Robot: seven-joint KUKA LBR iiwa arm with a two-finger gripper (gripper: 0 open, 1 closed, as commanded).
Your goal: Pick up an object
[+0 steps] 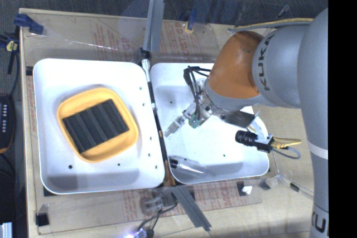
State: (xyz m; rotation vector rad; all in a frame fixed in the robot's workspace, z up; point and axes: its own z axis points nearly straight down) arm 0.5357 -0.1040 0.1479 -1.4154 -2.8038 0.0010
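While the yellow tray (98,123) lies in the left bin (47,78), the pincer (192,118), its spread not discernible, hovers low in the right bin (223,167), so a grasp target remains to be reached.

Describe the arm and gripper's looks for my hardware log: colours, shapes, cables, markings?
The arm is thick, rounded and matte grey, with dark KUKA lettering on its casing. A glossy orange band wraps the section above the wrist. Thin black cables loop from the wrist toward the gripper, a small metallic assembly with slim, light-coloured fingers and a greenish part at its base.
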